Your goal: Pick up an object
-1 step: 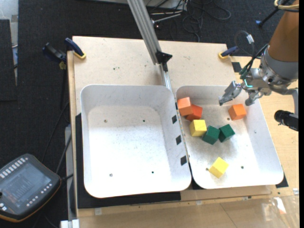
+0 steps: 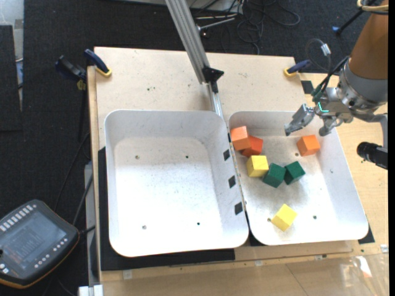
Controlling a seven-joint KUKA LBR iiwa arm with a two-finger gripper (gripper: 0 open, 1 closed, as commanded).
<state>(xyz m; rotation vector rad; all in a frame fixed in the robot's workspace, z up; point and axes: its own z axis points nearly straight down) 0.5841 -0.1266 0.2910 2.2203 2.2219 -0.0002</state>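
Two shallow white plastic bins (image 2: 123, 134) sit side by side. The blocks number seven: three orange cubes (image 2: 239, 134), two yellow cubes (image 2: 257, 165) and two dark green cubes (image 2: 274, 175).

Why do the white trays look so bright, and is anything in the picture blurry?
In the camera view, light from above washes out the left tray, hiding its surface detail; the blocks in the right tray, like the yellow block, cast small soft shadows. The gripper looks slightly smeared, while the blocks stay fairly sharp.
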